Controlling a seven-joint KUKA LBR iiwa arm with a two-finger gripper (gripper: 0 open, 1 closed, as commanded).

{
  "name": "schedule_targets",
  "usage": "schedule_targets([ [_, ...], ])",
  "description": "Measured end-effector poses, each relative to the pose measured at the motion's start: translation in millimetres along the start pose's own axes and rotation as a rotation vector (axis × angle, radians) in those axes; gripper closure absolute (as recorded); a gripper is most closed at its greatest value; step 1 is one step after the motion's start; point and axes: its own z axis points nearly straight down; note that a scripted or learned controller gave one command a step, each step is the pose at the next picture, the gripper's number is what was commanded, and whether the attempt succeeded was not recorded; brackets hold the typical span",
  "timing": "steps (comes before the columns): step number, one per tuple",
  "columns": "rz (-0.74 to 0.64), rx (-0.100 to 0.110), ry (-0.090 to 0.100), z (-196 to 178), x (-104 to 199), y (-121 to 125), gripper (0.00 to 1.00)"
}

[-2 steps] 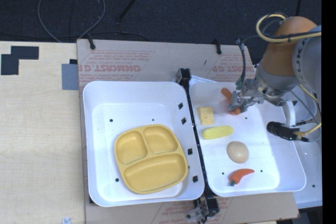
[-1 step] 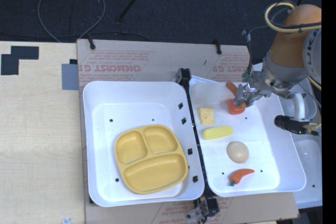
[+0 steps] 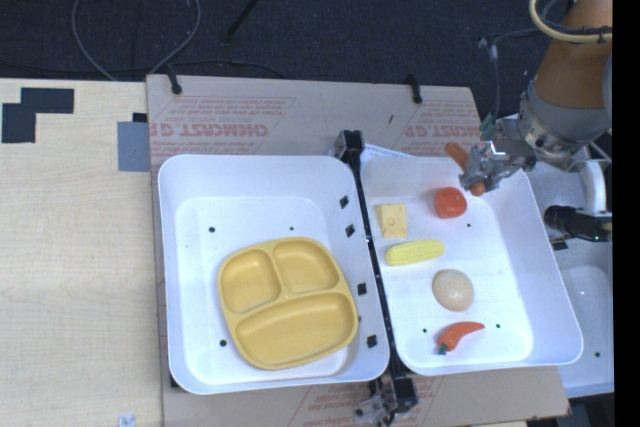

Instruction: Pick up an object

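Note:
My gripper (image 3: 482, 169) hangs over the far right rim of the right bin (image 3: 540, 255). A thin orange carrot-like piece (image 3: 457, 155) pokes out on both sides of the fingers, so the gripper is shut on it. In the bin below lie a red tomato (image 3: 451, 202), a yellow cheese block (image 3: 392, 220), a corn cob (image 3: 414, 253), a beige egg-shaped thing (image 3: 453, 289) and a red chili pepper (image 3: 459, 335).
The left bin (image 3: 190, 215) holds a yellow divided plate (image 3: 288, 300). A black divider (image 3: 362, 245) runs between the two bins. The grey arm with its orange band (image 3: 572, 65) comes in from the upper right. Bare bench lies to the left.

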Motion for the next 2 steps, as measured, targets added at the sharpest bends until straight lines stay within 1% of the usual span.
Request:
schedule_targets([
  [1, -0.003, 0.006, 0.003, 9, 50, 2, 1.00],
  [2, -0.004, 0.006, 0.002, 15, 97, 1, 1.00],
])
